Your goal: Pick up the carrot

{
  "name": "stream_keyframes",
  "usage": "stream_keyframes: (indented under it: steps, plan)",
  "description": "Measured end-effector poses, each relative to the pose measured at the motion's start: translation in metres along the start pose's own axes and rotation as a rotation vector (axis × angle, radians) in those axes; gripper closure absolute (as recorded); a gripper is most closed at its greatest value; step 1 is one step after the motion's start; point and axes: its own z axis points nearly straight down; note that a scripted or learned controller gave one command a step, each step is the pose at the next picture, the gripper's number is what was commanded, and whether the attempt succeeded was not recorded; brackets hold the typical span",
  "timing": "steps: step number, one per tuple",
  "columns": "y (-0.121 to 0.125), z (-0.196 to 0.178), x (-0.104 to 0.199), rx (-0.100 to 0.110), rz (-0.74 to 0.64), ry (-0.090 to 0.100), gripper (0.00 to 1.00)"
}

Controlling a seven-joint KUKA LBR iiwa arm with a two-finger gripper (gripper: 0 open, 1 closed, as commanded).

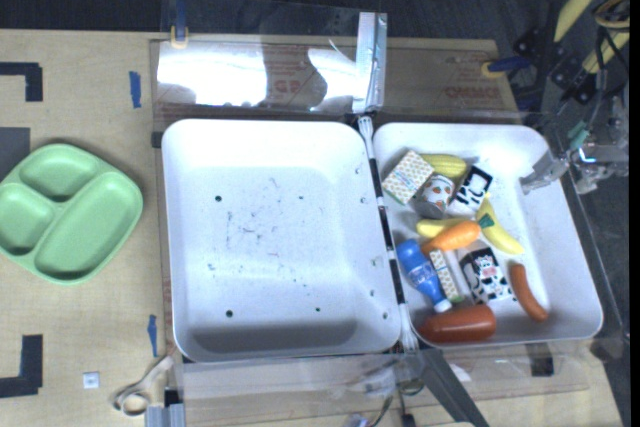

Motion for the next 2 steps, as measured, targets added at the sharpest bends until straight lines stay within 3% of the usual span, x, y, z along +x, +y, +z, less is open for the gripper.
stream_keyframes:
  steps: [1, 2]
  plan:
    - [-0.015, 0.087, 0.065, -0.001, -0.201, 0.000, 0.00]
    - [-0.028, 0.148, 0.107, -0.007, -0.345, -0.003, 0.00]
